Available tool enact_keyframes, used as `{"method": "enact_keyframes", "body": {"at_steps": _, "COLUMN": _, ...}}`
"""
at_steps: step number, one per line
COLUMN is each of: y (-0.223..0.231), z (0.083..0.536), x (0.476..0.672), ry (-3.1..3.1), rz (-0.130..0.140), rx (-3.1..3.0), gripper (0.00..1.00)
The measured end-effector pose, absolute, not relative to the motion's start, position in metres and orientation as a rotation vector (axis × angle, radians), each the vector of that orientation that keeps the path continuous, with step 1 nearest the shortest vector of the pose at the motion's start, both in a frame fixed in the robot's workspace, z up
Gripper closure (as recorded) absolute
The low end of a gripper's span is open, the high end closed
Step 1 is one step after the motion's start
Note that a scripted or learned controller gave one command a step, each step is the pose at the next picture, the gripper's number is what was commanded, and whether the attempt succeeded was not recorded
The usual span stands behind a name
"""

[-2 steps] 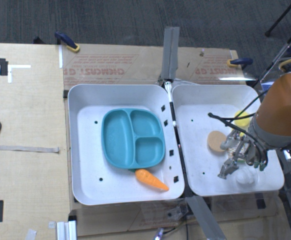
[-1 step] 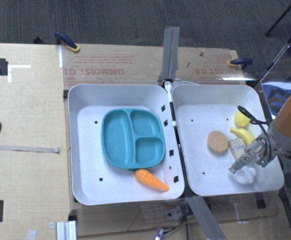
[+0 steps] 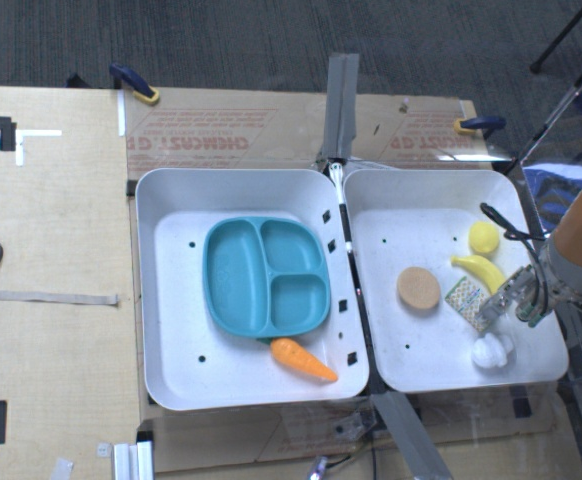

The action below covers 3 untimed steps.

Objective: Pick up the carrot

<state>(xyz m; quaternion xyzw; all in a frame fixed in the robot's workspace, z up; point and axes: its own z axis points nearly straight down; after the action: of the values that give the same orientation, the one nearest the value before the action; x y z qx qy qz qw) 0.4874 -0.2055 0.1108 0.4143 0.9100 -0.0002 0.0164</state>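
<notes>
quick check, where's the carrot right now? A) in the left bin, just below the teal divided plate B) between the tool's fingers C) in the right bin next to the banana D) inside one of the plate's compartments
A. The carrot lies on the floor of the left bin, by the lower edge of the teal divided plate, while the tool is over the right bin near the banana.

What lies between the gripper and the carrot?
In the camera view, the tan disc and the bins' shared walls lie between the gripper and the carrot.
</notes>
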Motion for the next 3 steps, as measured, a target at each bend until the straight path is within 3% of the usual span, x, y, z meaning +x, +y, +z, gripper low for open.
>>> {"method": "enact_keyframes", "body": {"at_steps": 1, "y": -0.223, "z": 0.225, "x": 0.49, "ry": 3.043, "rz": -0.001, "rx": 0.765, "gripper": 1.0}}
{"method": "enact_keyframes", "body": {"at_steps": 2, "y": -0.215, "z": 0.245, "x": 0.541, "ry": 3.134, "rz": -0.001, "rx": 0.122, "gripper": 1.0}}
{"method": "enact_keyframes", "body": {"at_steps": 3, "y": -0.222, "z": 0.242, "x": 0.479, "ry": 3.125, "rz": 0.0, "rx": -0.294, "gripper": 1.0}}
